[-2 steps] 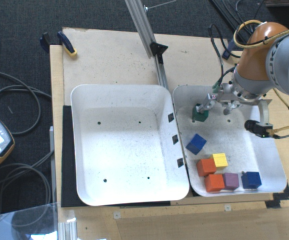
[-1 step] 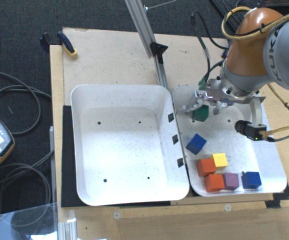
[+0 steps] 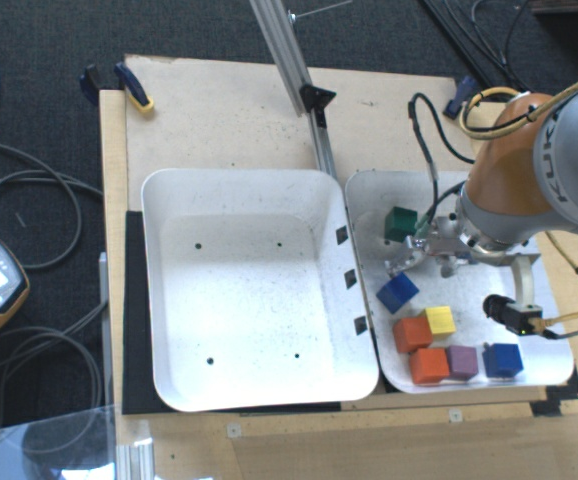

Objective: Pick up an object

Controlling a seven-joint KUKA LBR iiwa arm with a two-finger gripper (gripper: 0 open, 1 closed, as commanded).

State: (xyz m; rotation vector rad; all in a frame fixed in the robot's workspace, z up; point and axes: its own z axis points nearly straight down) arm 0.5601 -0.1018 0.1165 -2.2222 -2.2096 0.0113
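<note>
One tool (image 3: pixel 409 258) hangs low in the right bin (image 3: pixel 559 373), at the end of the grey arm (image 3: pixel 529 183), between a green block (image 3: pixel 401 222) just above it and a blue block (image 3: pixel 398 292) just below it; from this slanted view I cannot tell whether its fingers are spread or pressed together, and nothing shows between them, so by my reading no object is held yet. Trouble from here would likely come from that placing: the tool sits in the gap between two blocks, not squarely over either, so a close could catch only a corner and flick the block away, or meet nothing at all. The blue block lies turned at an angle, which may let it twist out of a pinch. Further out, the cluster near the bin's front wall is tightly packed, with blocks touching, so a descent there could wedge a finger on a neighbour. Counting what lies in the right bin: one green block, two blue, two orange (image 3: pixel 412 333), one yellow (image 3: pixel 440 320) and one purple (image 3: pixel 463 360), seven in all. Two white bins stand on the bench (image 3: pixel 219 118), the left bin (image 3: pixel 159 193) holding no blocks.
</note>
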